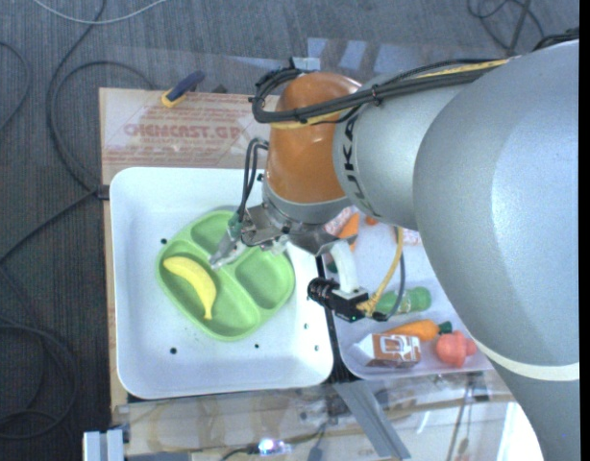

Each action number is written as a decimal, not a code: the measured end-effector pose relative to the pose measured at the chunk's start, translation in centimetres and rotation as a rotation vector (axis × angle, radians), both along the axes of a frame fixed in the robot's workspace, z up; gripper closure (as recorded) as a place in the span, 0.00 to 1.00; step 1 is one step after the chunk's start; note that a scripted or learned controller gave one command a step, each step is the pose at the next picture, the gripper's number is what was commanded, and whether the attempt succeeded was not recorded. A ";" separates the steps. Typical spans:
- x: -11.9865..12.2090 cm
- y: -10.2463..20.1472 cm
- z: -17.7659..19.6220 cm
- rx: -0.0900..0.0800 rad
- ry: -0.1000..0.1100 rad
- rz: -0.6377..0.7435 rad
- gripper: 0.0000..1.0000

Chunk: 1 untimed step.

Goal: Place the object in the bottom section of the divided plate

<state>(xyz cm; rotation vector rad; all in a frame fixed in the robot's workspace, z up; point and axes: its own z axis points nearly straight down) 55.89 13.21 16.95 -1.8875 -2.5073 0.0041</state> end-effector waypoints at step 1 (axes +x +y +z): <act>8.0 -0.7 8.2 -0.004 -0.004 -0.118 0.00</act>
